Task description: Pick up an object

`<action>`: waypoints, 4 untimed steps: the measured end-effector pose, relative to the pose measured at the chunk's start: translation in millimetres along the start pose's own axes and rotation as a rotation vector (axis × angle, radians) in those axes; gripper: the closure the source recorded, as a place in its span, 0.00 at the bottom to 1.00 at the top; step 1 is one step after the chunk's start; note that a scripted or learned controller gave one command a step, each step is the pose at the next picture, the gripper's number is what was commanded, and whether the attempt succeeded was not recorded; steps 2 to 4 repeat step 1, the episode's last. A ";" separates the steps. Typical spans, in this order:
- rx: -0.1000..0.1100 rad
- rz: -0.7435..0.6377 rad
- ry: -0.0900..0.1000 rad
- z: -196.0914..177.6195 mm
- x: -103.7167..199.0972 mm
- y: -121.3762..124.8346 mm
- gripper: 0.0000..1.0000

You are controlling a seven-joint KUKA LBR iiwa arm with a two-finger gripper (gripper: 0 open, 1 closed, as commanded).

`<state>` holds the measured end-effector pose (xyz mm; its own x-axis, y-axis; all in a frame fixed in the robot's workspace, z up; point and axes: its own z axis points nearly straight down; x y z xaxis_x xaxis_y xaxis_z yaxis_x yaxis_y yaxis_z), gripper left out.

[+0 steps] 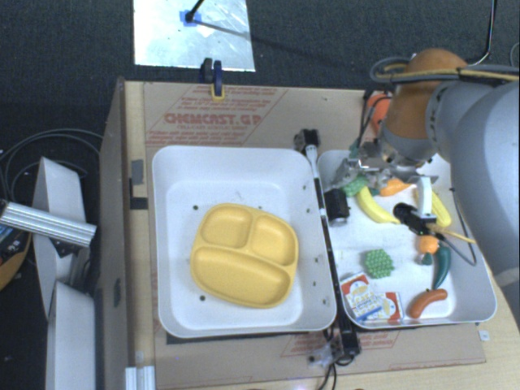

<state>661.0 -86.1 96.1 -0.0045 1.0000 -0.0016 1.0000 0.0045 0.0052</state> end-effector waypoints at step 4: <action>-0.001 -0.003 -0.001 -10.7 -0.1 0.7 1.00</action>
